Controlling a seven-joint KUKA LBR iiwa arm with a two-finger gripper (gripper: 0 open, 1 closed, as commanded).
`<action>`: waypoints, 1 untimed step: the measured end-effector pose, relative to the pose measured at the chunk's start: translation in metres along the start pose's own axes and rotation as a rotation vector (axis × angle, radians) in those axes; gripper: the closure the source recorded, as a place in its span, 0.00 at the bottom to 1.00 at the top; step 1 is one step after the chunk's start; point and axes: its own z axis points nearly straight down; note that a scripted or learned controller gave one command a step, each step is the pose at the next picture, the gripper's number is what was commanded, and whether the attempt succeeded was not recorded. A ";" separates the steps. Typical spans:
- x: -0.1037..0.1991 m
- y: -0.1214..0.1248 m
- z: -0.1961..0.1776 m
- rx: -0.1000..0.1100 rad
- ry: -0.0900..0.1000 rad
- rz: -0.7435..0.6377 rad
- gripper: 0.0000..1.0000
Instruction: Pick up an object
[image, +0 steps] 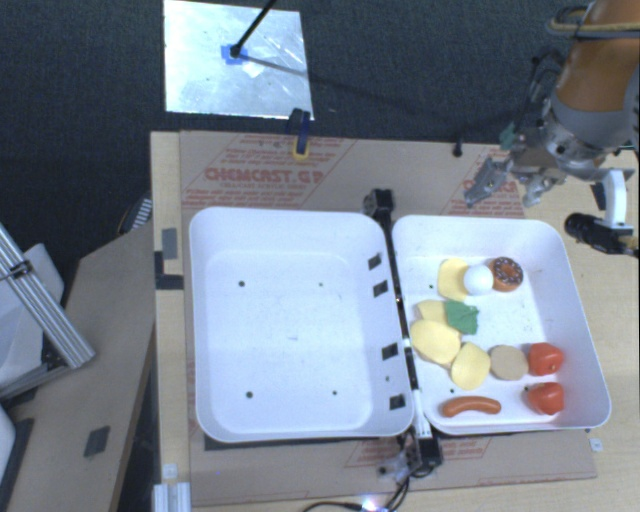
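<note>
End effector (487, 186) above right bin (570, 300) back rim, holding nothing, finger gap unclear

— How many bins?
— Two white bins: the left bin (290, 230) and the right bin (575, 300).
— And the toy food?
— One sausage (471, 406), one doughnut (507, 273), one white ball (479, 280), one green leaf (463, 316), one tan round piece (508, 362).
— Red ones?
— Two (545, 358) (544, 397).
— Yellow?
— Four pieces (453, 276) (430, 311) (436, 342) (470, 367), I count.
</note>
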 end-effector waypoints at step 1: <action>-0.021 -0.060 0.080 0.011 0.001 0.005 0.00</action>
